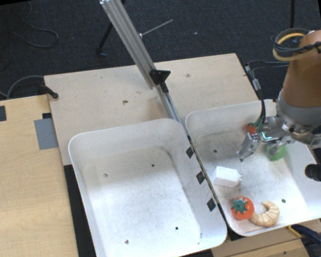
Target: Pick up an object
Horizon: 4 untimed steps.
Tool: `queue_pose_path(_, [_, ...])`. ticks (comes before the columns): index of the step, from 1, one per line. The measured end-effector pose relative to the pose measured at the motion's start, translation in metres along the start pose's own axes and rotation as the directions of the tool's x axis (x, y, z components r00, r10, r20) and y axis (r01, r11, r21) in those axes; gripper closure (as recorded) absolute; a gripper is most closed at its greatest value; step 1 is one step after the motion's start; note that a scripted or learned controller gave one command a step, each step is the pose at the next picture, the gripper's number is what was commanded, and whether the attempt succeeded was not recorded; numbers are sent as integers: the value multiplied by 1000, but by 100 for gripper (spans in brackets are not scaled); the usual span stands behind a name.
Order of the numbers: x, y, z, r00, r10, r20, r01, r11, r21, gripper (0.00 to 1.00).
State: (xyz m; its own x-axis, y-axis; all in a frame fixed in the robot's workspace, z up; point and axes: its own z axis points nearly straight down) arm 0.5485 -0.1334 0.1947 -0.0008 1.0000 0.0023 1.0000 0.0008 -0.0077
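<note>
My gripper (249, 145) hangs low over the right bin (312, 205), near its middle, with the grey and orange arm (306, 83) reaching in from the right. A green object (275, 152) lies just right of the gripper, partly hidden by the wrist. A small red item (251, 129) shows right behind the gripper. A white block (226, 176) sits to the lower left of the gripper, apart from it. Near the bin's front lie a red tomato with a green top (242, 207) and a tan croissant (266, 214), side by side.
The left bin (86, 162) sits beside the right one, with a row of black clips (198, 176) along the shared wall. A slanted aluminium rail (133, 43) rises behind the bins. Beige board lies at the back, wooden benchtop at the left.
</note>
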Motion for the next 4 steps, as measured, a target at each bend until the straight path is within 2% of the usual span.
queue_pose_path(1, [-1,1,-2,1000,2,1,-2,1000,-5,0])
queue_pose_path(2, [-1,-5,61,1000,2,0,-2,1000,2,0])
queue_pose_path(3, [-1,1,82,1000,-1,4,1,1000,-23,0])
queue_pose_path(4, [-3,2,72,1000,8,3,-8,1000,-26,100])
